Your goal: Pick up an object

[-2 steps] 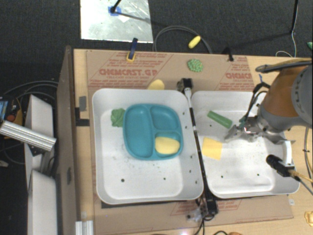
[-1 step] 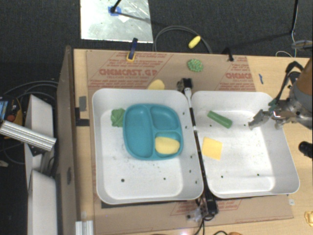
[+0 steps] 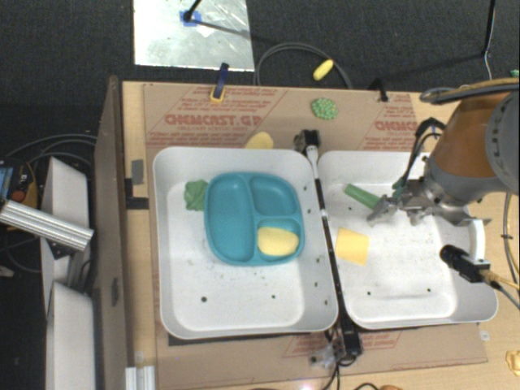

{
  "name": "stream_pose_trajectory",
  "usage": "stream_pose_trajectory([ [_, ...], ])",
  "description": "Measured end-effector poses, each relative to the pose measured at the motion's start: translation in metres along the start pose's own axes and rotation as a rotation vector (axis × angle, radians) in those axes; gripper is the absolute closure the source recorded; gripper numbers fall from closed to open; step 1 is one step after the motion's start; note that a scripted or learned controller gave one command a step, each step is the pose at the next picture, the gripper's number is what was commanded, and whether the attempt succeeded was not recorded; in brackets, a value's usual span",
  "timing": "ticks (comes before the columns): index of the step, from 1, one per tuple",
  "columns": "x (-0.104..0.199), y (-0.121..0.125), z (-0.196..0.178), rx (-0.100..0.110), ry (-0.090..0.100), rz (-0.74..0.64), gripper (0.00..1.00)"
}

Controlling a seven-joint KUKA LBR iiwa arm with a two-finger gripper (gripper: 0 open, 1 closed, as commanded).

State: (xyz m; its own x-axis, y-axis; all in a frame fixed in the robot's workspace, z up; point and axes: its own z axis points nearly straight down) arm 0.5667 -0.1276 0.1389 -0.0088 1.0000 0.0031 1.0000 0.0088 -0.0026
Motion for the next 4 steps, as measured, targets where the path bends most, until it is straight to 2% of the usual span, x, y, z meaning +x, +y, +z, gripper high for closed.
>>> stream_pose_trajectory([
  [1,0.003,0.013,0.058,-0.001,-0.003,0.004,0.0],
  [2,-0.054,0.053,0.005,-0.012,-0.008,0.009,0.0],
  [3,0.003,0.018,0.057,0.002,0.0,0.002,0.0],
  [4,0.007,0.107,0.052,-0.014,-0.005,0.0,0.0],
])
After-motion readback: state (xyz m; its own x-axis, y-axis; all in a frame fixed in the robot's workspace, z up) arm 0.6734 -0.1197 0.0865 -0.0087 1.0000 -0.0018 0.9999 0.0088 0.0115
